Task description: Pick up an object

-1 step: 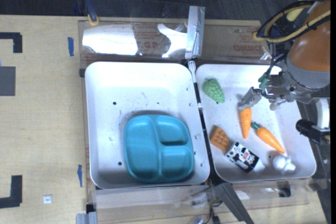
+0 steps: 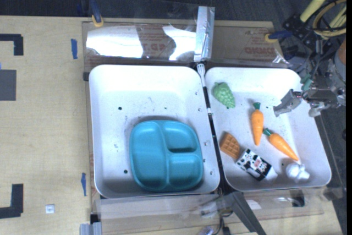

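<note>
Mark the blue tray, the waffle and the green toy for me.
blue tray (image 2: 144, 159), camera view, on its large left compartment.
waffle (image 2: 230, 145), camera view, middle of its gridded top.
green toy (image 2: 224, 94), camera view, centre of its bumpy body.

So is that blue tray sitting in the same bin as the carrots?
No, the blue tray lies alone in the left bin, while both carrots lie in the right bin.

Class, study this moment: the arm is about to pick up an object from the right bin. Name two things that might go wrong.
1. The two orange toy carrots lie close together, so the hand might nudge one while reaching for the other.
2. The black-and-white patterned block lies right beside the orange waffle piece; closing there might catch both.
</note>
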{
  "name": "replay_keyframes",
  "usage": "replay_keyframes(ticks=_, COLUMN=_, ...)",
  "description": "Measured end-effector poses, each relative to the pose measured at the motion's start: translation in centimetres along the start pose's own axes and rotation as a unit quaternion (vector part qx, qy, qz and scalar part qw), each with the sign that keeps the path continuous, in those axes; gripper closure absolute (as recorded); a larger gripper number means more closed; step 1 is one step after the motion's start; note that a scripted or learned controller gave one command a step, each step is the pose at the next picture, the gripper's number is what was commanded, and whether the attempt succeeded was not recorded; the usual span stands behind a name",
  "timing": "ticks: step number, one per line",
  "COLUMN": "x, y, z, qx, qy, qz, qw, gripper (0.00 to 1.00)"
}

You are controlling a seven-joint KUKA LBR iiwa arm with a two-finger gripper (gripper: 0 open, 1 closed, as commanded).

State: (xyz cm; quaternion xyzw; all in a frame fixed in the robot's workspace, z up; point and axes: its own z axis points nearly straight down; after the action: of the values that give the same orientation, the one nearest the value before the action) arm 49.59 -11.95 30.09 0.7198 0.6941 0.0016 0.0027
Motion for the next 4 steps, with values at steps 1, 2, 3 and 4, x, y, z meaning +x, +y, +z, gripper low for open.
replay_keyframes(ticks=1, x=2.4, y=-1.9, z=9.4, qx=0.006, qy=0.001, qz=0.003, qw=1.0, gripper=0.0)
replay_keyframes(ticks=2, x=0.0, y=3.4, z=20.6, qx=0.001, qy=0.0, qz=-0.088, qw=0.9961, gripper=0.0)
replay_keyframes(ticks=3, x=1.8, y=7.9, z=21.4, qx=0.0, qy=0.0, qz=-0.04, qw=0.9992, gripper=0.0)
replay_keyframes(ticks=4, x=1.8, y=8.0, z=20.3, qx=-0.002, qy=0.0, qz=-0.04, qw=0.9992, gripper=1.0)
